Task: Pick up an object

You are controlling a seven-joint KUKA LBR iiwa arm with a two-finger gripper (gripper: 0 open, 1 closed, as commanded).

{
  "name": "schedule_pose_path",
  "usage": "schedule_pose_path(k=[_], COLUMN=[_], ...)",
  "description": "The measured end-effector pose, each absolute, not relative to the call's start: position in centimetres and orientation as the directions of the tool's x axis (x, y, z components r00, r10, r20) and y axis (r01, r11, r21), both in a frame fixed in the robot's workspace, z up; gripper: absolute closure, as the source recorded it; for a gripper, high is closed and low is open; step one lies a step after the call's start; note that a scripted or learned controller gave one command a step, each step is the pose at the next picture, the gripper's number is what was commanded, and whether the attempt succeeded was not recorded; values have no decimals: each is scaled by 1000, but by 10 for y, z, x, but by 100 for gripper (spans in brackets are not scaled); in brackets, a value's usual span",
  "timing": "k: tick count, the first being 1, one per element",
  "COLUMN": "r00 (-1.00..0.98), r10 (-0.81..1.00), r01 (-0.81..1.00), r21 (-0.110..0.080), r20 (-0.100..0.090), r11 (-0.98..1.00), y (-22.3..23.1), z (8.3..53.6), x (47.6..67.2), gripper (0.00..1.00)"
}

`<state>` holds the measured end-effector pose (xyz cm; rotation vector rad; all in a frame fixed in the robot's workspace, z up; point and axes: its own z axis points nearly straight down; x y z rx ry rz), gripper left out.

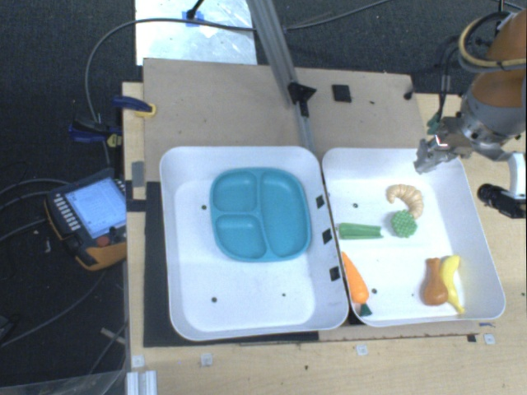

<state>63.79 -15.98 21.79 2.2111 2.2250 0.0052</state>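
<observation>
Lying nearest in the right bin (469,212) are a carrot (354,277) by its left wall and a chicken drumstick (434,282) touching a banana (452,282). Farther back, a green bean pod (360,231) sits beside a broccoli floret (403,224), with a croissant (406,197) just behind. Beyond, the claw (430,156) hovers over the bin's far right rim, nothing visibly held; its opening cannot be judged.

Open floor is left at centre & lower centre of right bin (461,220), hemmed by croissant (406,197), broccoli (403,223), green bean (360,231) above, carrot (355,278) at left, chicken leg (435,282) & banana (452,281) at right.
</observation>
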Motion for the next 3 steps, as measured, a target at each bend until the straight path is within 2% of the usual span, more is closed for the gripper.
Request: schedule_pose_path(k=[1, 3], r00=[-10, -11], r10=[1000, 1000], r01=[1000, 1000], r21=[4, 3], r20=[1, 2], r11=[10, 11], y=[-109, 4], z=[230, 234], x=[636, 644], gripper=[100, 100])
